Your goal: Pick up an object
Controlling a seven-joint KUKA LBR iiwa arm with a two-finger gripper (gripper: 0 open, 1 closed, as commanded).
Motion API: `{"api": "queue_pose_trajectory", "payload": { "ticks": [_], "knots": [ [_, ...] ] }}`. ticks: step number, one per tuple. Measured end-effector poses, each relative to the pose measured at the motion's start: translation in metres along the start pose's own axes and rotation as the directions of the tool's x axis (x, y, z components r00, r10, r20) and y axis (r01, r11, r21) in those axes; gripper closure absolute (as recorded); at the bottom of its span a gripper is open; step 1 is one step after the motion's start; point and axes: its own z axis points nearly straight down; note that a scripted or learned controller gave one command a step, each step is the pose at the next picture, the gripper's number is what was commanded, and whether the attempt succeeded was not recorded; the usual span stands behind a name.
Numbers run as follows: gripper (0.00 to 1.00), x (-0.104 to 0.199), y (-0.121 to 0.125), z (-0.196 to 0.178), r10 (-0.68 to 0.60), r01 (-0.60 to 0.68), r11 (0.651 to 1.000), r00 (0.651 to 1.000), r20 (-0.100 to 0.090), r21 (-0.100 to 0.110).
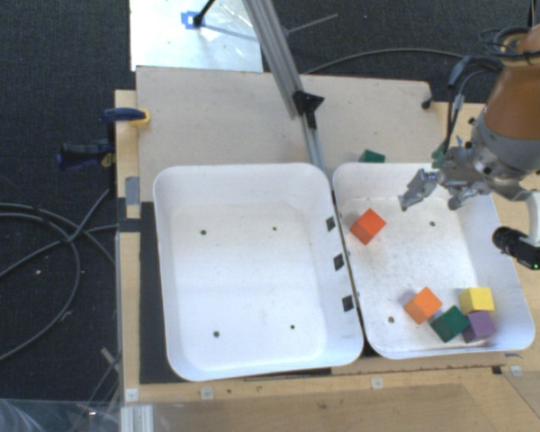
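Camera view from above the bench: a grey robot arm [522, 97] with an orange band reaches in from the right, its gripper [438, 192] hanging over the far part of the right bin [513, 268]. Its two fingers [418, 190] are spread apart and nothing sits between them.

An orange block [368, 226] lies alone in the right bin, near the far left corner and close to the wall shared with the left bin [175, 268], a little nearer than the gripper and to its left. At the near right corner of the same bin, four blocks cluster together: a second orange block [423, 305], a green block [449, 323] just beside it, a yellow block [476, 300] and a purple block [480, 327] pressed against the green one. The gripper is well apart from this group.

A small green object [372, 157] rests on the bench [216, 115] just beyond the far rim of the right bin. A metal pole [279, 48] slants across the bench toward the join between the bins. A blue and yellow clamp [117, 115] grips the bench's far left edge, and black cables [36, 241] loop over the dark floor at left.
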Motion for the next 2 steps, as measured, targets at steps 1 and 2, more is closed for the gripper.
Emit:
{"api": "queue_pose_trajectory", "payload": {
  "ticks": [1, 2],
  "knots": [
    [0.00, 0.000, 0.000, 0.000, 0.000, 0.000, 1.000, 1.000, 0.000, 0.000],
    [0.00, -0.011, -0.004, -0.012, 0.003, -0.003, 1.000, 1.000, 0.001, 0.002]
  ]
}}
